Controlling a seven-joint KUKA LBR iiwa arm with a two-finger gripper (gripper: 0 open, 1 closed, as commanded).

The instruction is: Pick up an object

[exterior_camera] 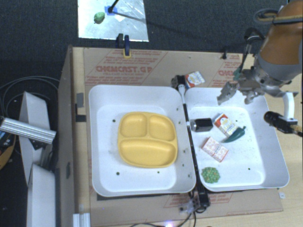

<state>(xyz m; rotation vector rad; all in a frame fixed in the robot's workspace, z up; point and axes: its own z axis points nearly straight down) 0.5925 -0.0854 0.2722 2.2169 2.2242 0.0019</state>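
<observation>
Gripper (238,92) hangs over the upper edge of the right bin (272,174), at the bin's 12 o'clock, arm (284,41) coming in from the right. Jaws look spread: two fingers stand apart, one toward 9 o'clock, one toward 3. Nothing between them, nothing touched as far as I can tell.

Candidate things all lie in the right bin, below the jaws, toward 6 o'clock. Nearest: small red-and-white packet (225,124) just down from the jaws, with a green pepper-like piece (235,135) touching or just beside it at its 4 o'clock; its long axis runs roughly 2 to 8 o'clock. Black block (202,124) sits at 7–8 o'clock from the jaws, against the bins' shared wall, long axis about 3 to 9. Second red-and-white packet (215,148) is farther down, green round lump (210,175) farthest, near the bin's lower edge.

Left bin (102,126) carries a yellow divided plate (147,139), well apart from the jaws at 8 o'clock.

Judgement: pick not started; shortest move is straight down-screen to the first packet.
</observation>
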